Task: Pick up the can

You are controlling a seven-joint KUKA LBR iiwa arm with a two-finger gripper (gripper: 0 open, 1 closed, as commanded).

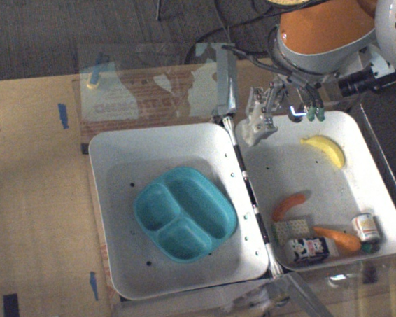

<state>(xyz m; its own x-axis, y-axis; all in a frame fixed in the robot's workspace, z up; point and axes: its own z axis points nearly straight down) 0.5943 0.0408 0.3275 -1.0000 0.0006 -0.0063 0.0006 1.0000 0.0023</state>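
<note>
The can (pixel 365 228) is small, white and red with a pale top. It stands in the near right corner of the right bin (pixel 368 171), beside a green bit. My gripper (pixel 283 118) hangs over the far left part of that bin, well away from the can. It is open, and nothing shows between its fingers (pixel 258 124). The orange-banded wrist rises above it at the top right.
In the right bin lie a banana (pixel 326 150), an orange pepper (pixel 289 205), a carrot (pixel 338 239), a tan sponge (pixel 292 229) and a black-and-white carton (pixel 307 249), all near the can. A teal divided plate (pixel 184 213) sits in the left bin (pixel 111 198).
</note>
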